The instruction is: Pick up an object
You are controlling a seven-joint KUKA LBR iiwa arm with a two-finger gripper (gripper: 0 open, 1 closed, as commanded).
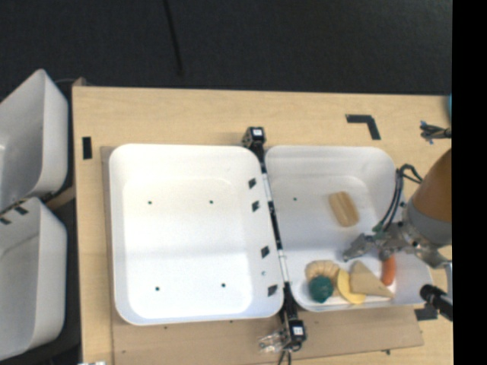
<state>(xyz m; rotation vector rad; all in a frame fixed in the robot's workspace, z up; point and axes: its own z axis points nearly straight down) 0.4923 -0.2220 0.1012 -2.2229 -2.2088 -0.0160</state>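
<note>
From my remote seat I see the arm reaching in from the right over the right bin, its orange band above the wrist and the gripper down low near the bin's front right corner. I cannot tell how the gripper is set; the metal parts blur into the cables, so I won't call it. The candidates for picking are bunched along the front wall of that bin: a tan roll, a teal ball touching it, a yellow banana just beside the ball, a beige wedge resting against the banana, and an orange carrot standing close to the wedge. I judge they cluster there because the slant lets loose things gather at the low edge. A tan bread-like block lies apart, mid-bin. The gripper sits just above the wedge and carrot, so I take that pair as the likely target, though nothing is visibly held. The left bin shares the bench.
</note>
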